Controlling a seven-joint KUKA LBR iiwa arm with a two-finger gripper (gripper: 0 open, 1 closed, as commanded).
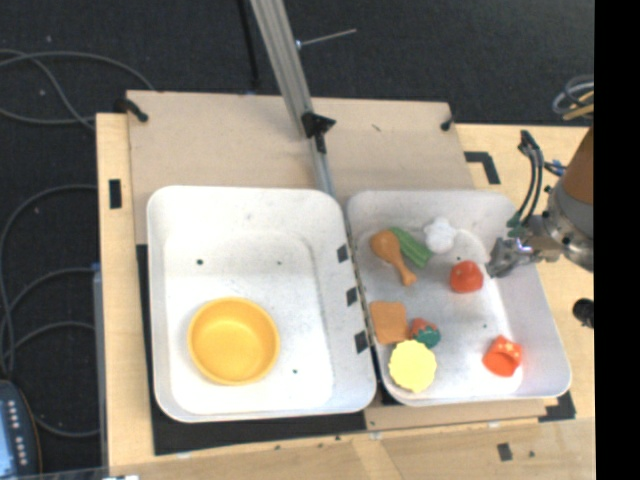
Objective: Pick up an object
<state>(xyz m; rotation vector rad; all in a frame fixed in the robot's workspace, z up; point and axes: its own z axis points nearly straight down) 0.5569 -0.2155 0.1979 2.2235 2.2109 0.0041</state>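
Yellow disc [412,366] lies at the near rim of the right bin [548,320], beside a tan block [388,320] and a small red-and-green toy [424,332]. An orange-red toy [503,356] sits alone at the near right. Farther back lie a drumstick [392,254], a green piece [412,247] and a white lump [440,234]. The hand [503,259] hangs just beside a red piece [466,277]; whether it is open or closed I cannot tell. That red piece looks the likeliest target: centre over it, then descend straight. The left bin [170,218] holds a yellow bowl [233,340].
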